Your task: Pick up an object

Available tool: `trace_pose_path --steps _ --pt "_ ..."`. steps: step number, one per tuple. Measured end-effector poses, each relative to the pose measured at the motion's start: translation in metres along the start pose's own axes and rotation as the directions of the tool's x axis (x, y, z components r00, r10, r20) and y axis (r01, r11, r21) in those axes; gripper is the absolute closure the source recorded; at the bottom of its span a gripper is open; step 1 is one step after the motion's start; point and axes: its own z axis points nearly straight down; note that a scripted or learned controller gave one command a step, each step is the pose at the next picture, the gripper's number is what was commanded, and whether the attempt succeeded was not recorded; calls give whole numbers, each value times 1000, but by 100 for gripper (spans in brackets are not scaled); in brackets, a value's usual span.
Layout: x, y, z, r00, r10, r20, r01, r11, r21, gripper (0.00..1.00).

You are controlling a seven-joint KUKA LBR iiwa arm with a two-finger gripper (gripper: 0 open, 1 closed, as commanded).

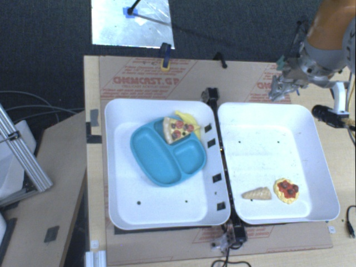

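Observation:
The gripper [280, 91] hangs at the far right, just beyond the back edge of the right bin [320, 149], under the grey and orange arm. Its fingers are small and blurred. In the right bin's near corner lie a round pizza-like toy with red topping [286, 190] and a beige cone-shaped piece [256, 193]. The left bin [119, 149] holds a blue divided plate [166, 154]. A pizza slice [176, 129] rests on the plate's back rim, with a yellow piece [188, 118] behind it. The gripper is well away from all of these.
Black clips [213, 143] line the divider between the bins. Cardboard [144, 77] lies under the bins, with a yellow and blue clamp [165, 57] at its back edge. A shiny sheet [130, 15] lies behind. An aluminium frame [19, 154] stands at left.

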Motion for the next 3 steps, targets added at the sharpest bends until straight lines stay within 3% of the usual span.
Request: trace_pose_path --steps 1,2,3 --pt "-9 5 148 1000 9 -2 -9 1000 22 100" --pt "104 -110 77 1000 0 -7 1 1000 13 100" --pt "161 -118 33 1000 2 -4 -2 1000 7 100"
